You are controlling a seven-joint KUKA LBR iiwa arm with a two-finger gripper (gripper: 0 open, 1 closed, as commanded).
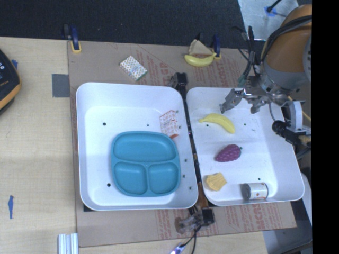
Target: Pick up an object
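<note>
The right bin (280, 157) holds a yellow banana (218, 122), a purple bunch of grapes (228, 153), a small yellow piece (215, 182) and a small can lying on its side (255, 191). My gripper (243, 102) hangs over the bin's far part, up and to the right of the banana. Its fingers (229, 101) are spread open with nothing between them. The left bin (92, 110) holds a blue divided tray (145, 162) and a small red-and-white packet (169, 123).
Outside the bins, at the back, lie a second banana with a wedge-shaped item (200, 55) and a small patterned packet (133, 67). Clamps sit on the board's far edge. A yellow and black device (7, 80) rests at the far left. Cables trail on the right.
</note>
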